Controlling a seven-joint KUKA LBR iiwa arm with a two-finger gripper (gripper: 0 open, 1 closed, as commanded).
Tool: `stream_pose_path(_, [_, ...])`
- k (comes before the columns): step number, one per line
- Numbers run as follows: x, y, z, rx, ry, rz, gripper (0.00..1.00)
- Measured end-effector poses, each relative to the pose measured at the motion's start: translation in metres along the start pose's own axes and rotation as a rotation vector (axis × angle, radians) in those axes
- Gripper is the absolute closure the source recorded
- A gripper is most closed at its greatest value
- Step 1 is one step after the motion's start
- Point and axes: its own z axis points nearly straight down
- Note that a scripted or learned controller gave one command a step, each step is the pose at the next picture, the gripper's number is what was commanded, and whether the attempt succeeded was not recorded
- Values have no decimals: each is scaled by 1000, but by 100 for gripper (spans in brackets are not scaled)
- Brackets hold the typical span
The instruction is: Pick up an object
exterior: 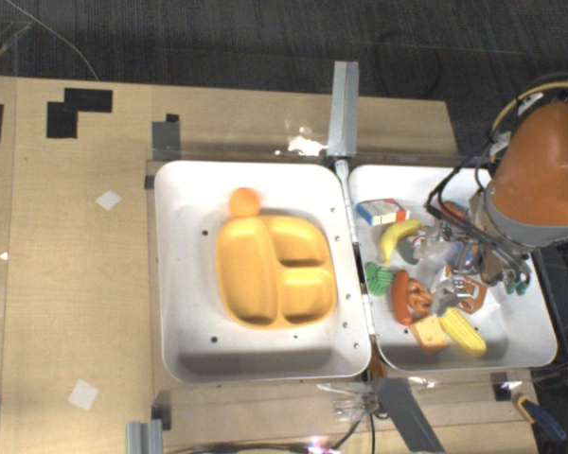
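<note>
The claw (447, 270) hangs low in the right bin (540, 348), amid the toy food; whether it is apart or together I cannot tell. Nearest lies the red pretzel (412, 296), just beside it at eight o'clock. The corn cob (462, 330) lies at six o'clock, long axis from ten to four.

A yellow divided tray (270, 270) and an orange ball (245, 201) lie in one white bin (185, 253); a yellow banana (396, 237) and corn cob (462, 330) in the other (530, 339).
</note>
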Motion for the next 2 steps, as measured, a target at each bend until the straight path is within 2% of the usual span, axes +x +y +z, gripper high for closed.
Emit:
stream_pose_path(1, [22, -34, 85, 0, 5, 287, 0])
stream_pose_path(2, [-51, -28, 103, -2, -15, 370, 0])
